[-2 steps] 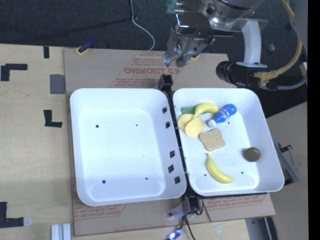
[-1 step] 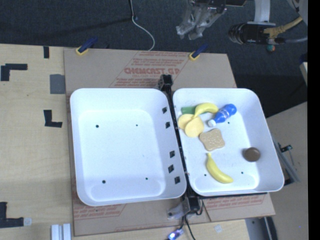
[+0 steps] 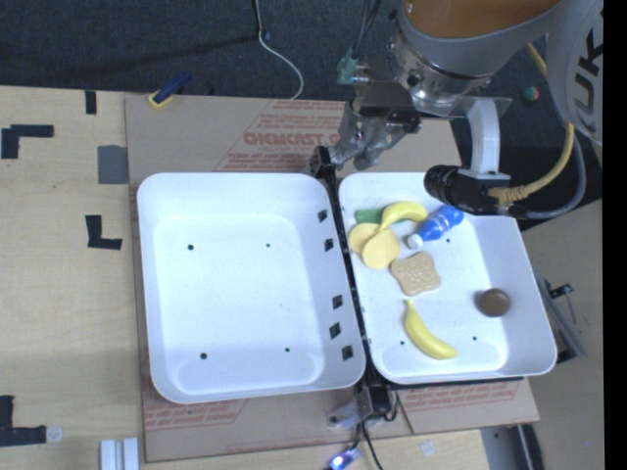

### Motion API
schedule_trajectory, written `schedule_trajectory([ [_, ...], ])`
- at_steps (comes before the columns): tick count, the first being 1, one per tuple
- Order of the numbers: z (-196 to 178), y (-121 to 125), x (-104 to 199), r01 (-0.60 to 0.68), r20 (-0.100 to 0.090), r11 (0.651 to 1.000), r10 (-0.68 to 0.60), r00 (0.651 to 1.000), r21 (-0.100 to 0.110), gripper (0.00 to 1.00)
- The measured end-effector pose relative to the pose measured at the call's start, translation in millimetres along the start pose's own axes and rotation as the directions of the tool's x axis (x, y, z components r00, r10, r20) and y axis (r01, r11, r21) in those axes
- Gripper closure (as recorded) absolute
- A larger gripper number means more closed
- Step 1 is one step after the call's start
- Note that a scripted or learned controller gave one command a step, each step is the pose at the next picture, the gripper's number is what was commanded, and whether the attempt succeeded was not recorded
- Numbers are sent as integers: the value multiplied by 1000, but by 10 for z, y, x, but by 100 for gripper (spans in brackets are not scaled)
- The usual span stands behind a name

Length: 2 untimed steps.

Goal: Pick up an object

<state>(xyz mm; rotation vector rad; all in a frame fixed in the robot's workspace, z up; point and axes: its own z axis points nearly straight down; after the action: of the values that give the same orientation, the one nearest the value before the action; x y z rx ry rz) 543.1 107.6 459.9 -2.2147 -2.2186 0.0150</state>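
The grey arm (image 3: 490,27) with its orange band is reaching in from the right, and its gripper (image 3: 361,150) is hanging over the far rim where the two bins meet; whether it is open or shut cannot be told from this angle, and nothing is showing between its tips. Below and to the left of the gripper, the left bin (image 3: 167,262) is lying wide and shallow, showing only its white floor with a few dark dots. Below and to the right of the gripper, the right bin (image 3: 514,262) is holding all the objects that could be picked. Farthest from the gripper, toward the near rim, a curved yellow banana (image 3: 428,333) is lying on the bin floor. Closer, a tan square cracker-like piece (image 3: 417,274) is sitting just above the banana's upper tip. Just below the gripper, a second yellow banana-like piece (image 3: 402,212) is arching over a round pale yellow piece (image 3: 380,251), with a smaller yellow disc (image 3: 361,235) touching it and a green piece (image 3: 369,214) peeking out beside them. A small blue bottle with a white cap (image 3: 436,225) is lying tilted just right of that cluster. A brown round object (image 3: 493,303) is resting apart, near the right wall.
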Motion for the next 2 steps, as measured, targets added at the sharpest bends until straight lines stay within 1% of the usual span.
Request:
schedule_trajectory([
  [1,-795,-181,358,3,-4,1000,-4,1000,-18,100],
  [2,606,-623,926,6,4,1000,-6,1000,6,100],
])
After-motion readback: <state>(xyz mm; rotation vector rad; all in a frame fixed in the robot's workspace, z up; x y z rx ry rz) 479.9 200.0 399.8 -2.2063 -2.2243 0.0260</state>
